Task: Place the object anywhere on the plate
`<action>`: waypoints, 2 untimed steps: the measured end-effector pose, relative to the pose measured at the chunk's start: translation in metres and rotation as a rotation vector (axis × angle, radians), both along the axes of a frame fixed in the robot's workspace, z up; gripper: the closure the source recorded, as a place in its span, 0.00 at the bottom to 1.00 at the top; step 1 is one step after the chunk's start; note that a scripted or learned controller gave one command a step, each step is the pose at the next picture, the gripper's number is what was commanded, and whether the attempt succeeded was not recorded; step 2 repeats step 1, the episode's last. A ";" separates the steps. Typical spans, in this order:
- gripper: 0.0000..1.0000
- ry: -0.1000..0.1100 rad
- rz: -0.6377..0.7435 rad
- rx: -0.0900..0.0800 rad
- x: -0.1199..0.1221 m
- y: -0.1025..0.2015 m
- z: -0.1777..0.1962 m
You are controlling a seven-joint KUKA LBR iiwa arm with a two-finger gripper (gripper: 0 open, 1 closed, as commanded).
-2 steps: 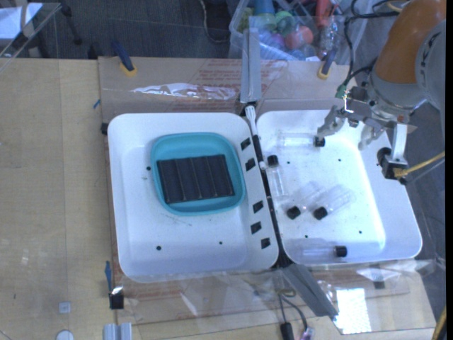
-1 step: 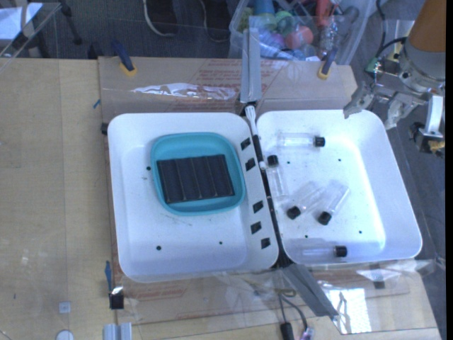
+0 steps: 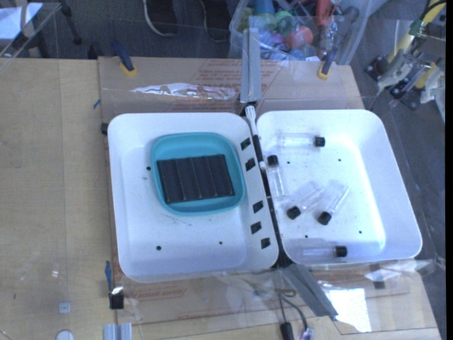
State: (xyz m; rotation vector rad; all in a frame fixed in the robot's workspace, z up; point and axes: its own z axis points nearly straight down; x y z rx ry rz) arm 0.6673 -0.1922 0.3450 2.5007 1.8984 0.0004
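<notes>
A teal plate (image 3: 160, 149) with rounded corners lies in the left bin (image 3: 134, 246), toward its back. A dark ridged rectangular insert (image 3: 195, 178) covers the plate's middle. In the right bin (image 3: 382, 190) lie several clear plastic tubes with black caps. One tube (image 3: 297, 141) lies near the back wall and another (image 3: 276, 179) runs along the left wall. A pair of tubes (image 3: 303, 198) (image 3: 333, 201) rests side by side in the middle. One more tube (image 3: 320, 249) lies along the front wall.
A divider with black clips (image 3: 256, 190) separates the two bins. A clear box of colourful toys (image 3: 297, 9) stands behind the bins. Cables and yellow hardware (image 3: 414, 55) sit at the back right. A wooden bench (image 3: 49, 190) extends to the left.
</notes>
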 end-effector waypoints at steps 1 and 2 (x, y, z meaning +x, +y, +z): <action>0.00 0.000 0.095 -0.001 0.000 -0.020 0.091; 0.00 0.000 0.095 -0.001 0.000 -0.020 0.091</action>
